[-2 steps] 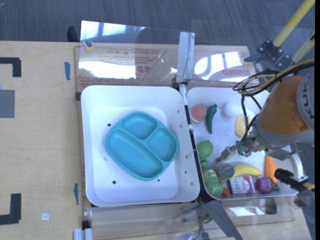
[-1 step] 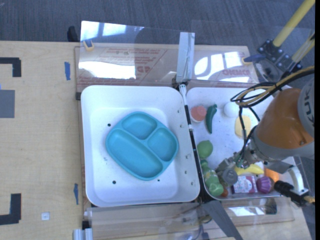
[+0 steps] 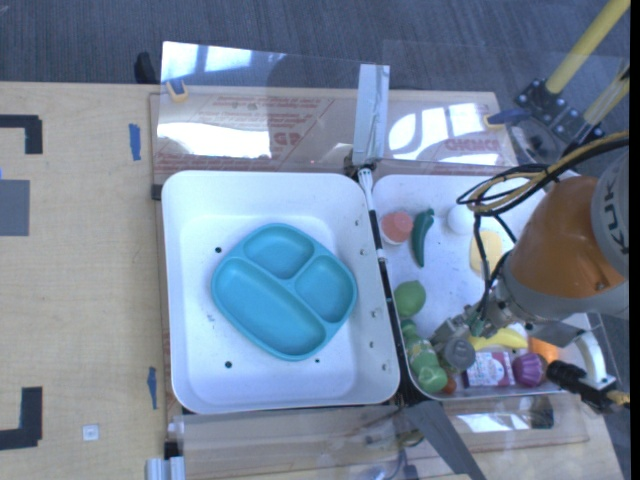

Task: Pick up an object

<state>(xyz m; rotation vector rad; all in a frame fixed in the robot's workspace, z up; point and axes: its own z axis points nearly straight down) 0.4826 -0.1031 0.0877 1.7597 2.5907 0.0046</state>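
Note:
My gripper (image 3: 458,340) is low in the front part of the right bin (image 3: 440,193), under the orange band of the arm (image 3: 560,253). It is just right of a cluster of green toy pieces (image 3: 424,362) and left of a yellow banana-like piece (image 3: 506,338). A pink and white packet (image 3: 487,370) and a purple piece (image 3: 528,370) lie just in front of it. Further back lie a green lime-like piece (image 3: 409,297), a green chili (image 3: 421,236), a red-orange round piece (image 3: 397,226), a white piece (image 3: 458,218) and a yellow piece (image 3: 487,252), partly hidden by the arm.
The left bin (image 3: 190,228) holds a blue divided plate (image 3: 284,290). A ridge between the bins (image 3: 380,268) runs close to the left of the toys. Black and yellow cables (image 3: 510,183) loop over the right bin's back. Clear panels (image 3: 260,108) stand behind both bins.

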